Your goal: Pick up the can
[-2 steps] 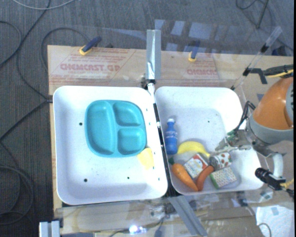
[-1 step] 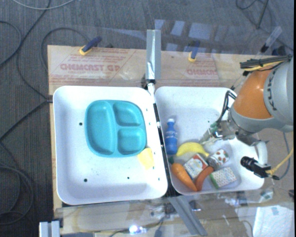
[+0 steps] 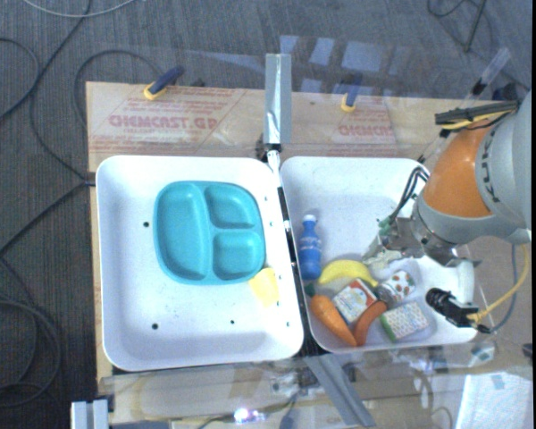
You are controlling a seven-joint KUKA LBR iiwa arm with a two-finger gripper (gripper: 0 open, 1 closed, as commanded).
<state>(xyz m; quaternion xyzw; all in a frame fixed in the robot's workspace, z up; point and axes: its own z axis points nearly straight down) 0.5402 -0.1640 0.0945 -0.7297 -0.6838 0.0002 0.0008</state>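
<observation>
The can (image 3: pixel 400 284) is small, white with red marks, and lies in the right bin (image 3: pixel 348 195) near its right wall. My gripper (image 3: pixel 389 247) reaches down into that bin just above and to the left of the can, close to it. The grey arm with its orange band (image 3: pixel 460 186) comes in from the right and hides the bin's right side. Nothing shows as held by the gripper.
Around the can lie a banana (image 3: pixel 344 271), a carrot (image 3: pixel 330 320), a small red-and-white packet (image 3: pixel 353 300), a green-edged box (image 3: pixel 405 322) and a blue bottle (image 3: pixel 309 247). The left bin (image 3: pixel 125 329) holds a teal divided plate (image 3: pixel 210 231) and a yellow piece (image 3: pixel 264 286).
</observation>
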